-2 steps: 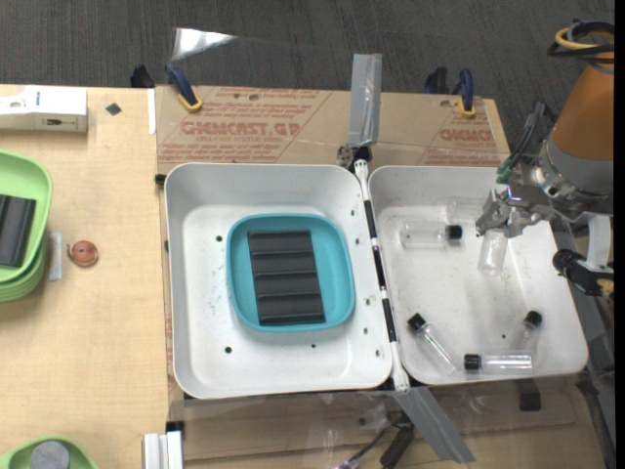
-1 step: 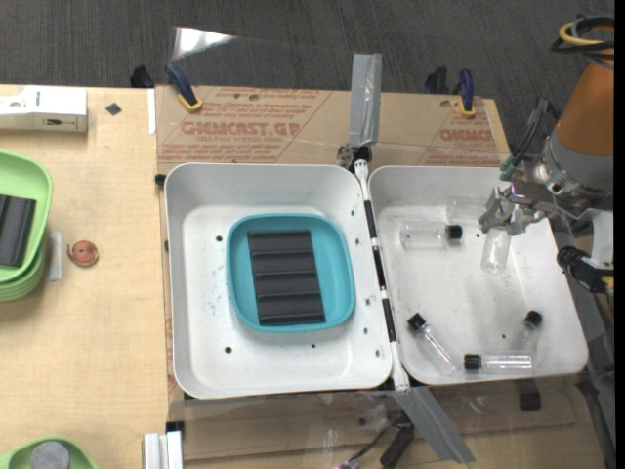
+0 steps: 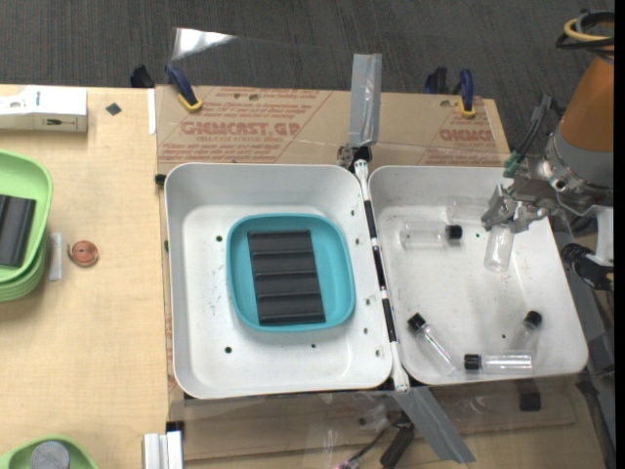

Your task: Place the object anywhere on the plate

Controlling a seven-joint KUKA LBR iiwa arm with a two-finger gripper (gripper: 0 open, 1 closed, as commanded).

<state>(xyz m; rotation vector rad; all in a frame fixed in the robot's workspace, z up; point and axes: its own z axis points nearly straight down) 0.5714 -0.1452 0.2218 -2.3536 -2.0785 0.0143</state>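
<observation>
Nearest you, high over the right bin [image 3: 576,355], is the grey arm [image 3: 591,125] with its orange band, and below it the gripper [image 3: 508,213] hangs near that bin's back right. One clear vial [image 3: 498,249] sits directly under the gripper, its top end meeting the gripper and its long axis running toward the front of the bin, close to upright in the view; you cannot tell whether the gripper is clamped on it. Count four more clear vials with black caps on the right bin's floor: one back vial [image 3: 425,233] lying crosswise, cap to the right; one slanted vial [image 3: 428,338], cap at its upper left; one front vial [image 3: 498,362] lying crosswise, cap to the left; one small vial [image 3: 530,322] near the right wall. Further out, the left bin [image 3: 195,340] holds one teal plate [image 3: 239,281], and one black ridged block [image 3: 285,276] lies on it.
</observation>
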